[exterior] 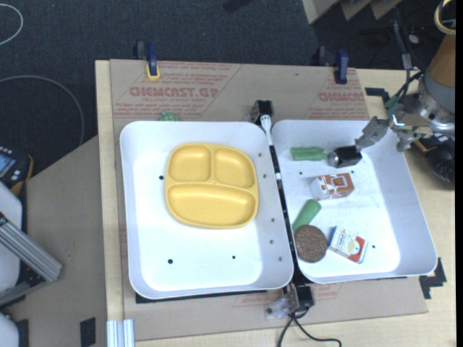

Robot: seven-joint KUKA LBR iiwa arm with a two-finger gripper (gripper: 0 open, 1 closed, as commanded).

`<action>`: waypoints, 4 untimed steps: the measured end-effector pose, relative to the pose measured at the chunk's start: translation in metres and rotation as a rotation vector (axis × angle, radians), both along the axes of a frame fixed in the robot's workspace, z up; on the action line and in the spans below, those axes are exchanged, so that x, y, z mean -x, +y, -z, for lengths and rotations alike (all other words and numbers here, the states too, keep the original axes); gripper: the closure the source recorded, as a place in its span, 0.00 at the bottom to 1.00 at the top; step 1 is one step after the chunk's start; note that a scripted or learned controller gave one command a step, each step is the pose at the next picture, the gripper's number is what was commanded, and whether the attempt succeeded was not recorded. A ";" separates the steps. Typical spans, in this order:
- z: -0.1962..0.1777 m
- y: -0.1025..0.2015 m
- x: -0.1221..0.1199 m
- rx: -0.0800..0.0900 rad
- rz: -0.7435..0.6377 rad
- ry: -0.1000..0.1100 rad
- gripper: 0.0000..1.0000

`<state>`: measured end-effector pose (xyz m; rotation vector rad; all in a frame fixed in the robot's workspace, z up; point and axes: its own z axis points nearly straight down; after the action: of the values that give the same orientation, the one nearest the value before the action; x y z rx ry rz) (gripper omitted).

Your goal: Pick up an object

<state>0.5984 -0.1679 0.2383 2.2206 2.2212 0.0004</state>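
Two bins on the bench: left bin [145, 259] carries a yellow divided plate [211, 185], right bin [405, 215] has the pickable stuff. Gripper [346, 156] sits low over the upper part of the right bin, dark tip just right of the green marker-like stick [307, 152] and just above the small brown-and-white carton [333, 186]. Jaw state: cannot tell, the tip reads as one dark blob from this angle, and nothing visibly sits between the fingers, so I'd call it no grasp yet. Nearest candidates are the stick and the carton; stick lies flat, roughly horizontal, slim, looks easy to straddle across its short axis. Carton is boxy, lying flat, slightly tilted, wider span needed. Further down: a green cylinder [307, 214] leaning diagonally with its lower end touching a round brown disc [312, 242], and a red-and-white carton [349, 244] just beside the disc. That lower cluster is crowded, I'd avoid it. Best bet: centre on the stick, align the fingers across it, descend straight, close, lift vertically. Risk: nudging it toward the bin wall rather than catching it.
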 end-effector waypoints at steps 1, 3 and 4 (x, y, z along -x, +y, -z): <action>0.162 0.061 -0.009 -0.005 -0.005 0.008 0.00; 0.049 0.128 0.050 -0.003 -0.004 0.001 1.00; 0.007 0.154 0.122 -0.004 -0.002 0.004 1.00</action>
<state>0.4766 -0.0138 0.2317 2.2216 2.2278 0.0001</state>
